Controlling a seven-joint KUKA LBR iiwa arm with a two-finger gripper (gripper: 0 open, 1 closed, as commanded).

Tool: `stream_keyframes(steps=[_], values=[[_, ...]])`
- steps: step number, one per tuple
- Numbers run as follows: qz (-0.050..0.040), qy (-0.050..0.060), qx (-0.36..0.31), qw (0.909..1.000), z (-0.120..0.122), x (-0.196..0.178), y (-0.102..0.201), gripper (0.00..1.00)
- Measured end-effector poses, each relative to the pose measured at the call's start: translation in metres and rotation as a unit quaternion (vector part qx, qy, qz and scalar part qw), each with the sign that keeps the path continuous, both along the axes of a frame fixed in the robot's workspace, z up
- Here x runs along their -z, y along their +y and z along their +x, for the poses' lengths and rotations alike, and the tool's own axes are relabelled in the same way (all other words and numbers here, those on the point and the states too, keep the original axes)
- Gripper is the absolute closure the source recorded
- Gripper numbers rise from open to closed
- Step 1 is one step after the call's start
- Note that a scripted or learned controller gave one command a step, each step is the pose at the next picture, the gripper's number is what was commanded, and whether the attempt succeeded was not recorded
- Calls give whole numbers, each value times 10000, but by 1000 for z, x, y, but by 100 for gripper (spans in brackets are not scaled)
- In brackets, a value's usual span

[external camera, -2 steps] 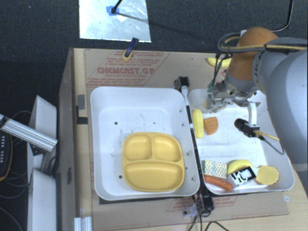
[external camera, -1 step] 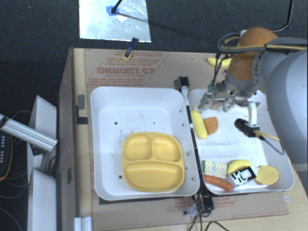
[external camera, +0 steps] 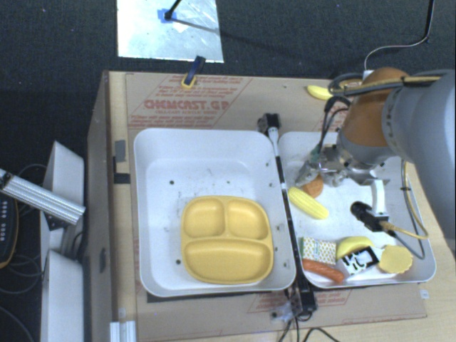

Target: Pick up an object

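My gripper (external camera: 314, 174) is low in the right bin (external camera: 426, 266), near its left wall. Right under it lies a small orange thing (external camera: 313, 188); whether the two touch is unclear. A yellow corn cob (external camera: 308, 203) lies slantwise just in front of the orange thing. Along the bin's front edge are a checkered packet (external camera: 318, 249), a red sausage-like piece (external camera: 324, 270), a yellow curved piece (external camera: 354, 246), a black-and-white item (external camera: 362, 261) and a round yellow disc (external camera: 395, 260).
The left bin (external camera: 160, 155) holds a yellow divided plate (external camera: 227, 237) at its front. A small yellow thing (external camera: 318, 90) lies on the bench behind the right bin. The arm covers the right bin's back right part.
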State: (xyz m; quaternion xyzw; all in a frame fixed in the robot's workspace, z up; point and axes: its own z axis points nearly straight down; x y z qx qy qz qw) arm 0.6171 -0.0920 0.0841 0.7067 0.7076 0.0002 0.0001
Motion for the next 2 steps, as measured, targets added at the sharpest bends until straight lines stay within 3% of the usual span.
stream_keyframes(steps=[1, 2], values=[[0, -1, 1, 10000, -22, 0, 2, 0], [1, -8, -2, 10000, -16, -1, -1, 0]])
